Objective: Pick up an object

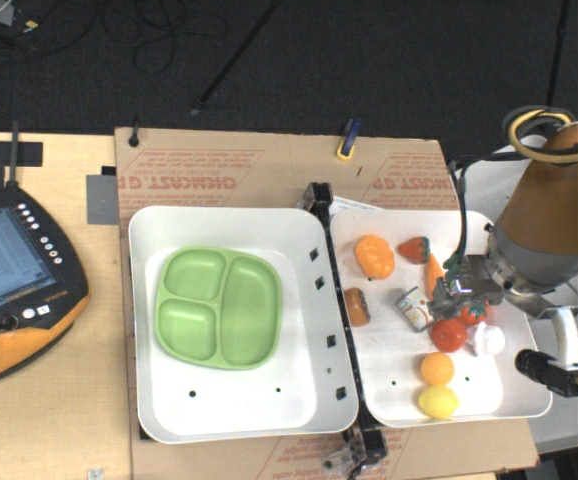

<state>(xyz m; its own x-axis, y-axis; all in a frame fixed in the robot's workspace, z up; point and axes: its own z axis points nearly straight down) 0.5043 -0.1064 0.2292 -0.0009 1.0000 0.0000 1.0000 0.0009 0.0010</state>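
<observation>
So the gripper (459,293) is down low in the right-hand bin (389,388), parked just above a red tomato-looking toy (448,335). I can't tell from this angle whether anything is actually caught. The metal bits sit right over the clutter, so no call from me on that.

Taking the tomato as the landmark: a small orange ball (436,369) sits just below it, and a yellow lemon-ish thing (438,401) is just past that, near the bin's front wall. To the tomato's right there's something white (487,340) with a bit of red, touching or nearly so. Up and left of it is a little grey-and-white can or packet (413,309), tilted. Further left is a brown bread-roll-shaped piece (356,307). Above the tomato, well up the bin, are an orange pepper (374,256), a red-and-green veg (415,250), and a carrot (434,269) lying close to the tool.

My guess is the arm's going for whatever sits in that tight cluster by the tomato, since the task is just "grab something". Crowded spot though, so a slip or a double-grab seems likely.

The left bin (159,258) holds a green divided plate (219,306), well away from the tomato and not involved.
</observation>
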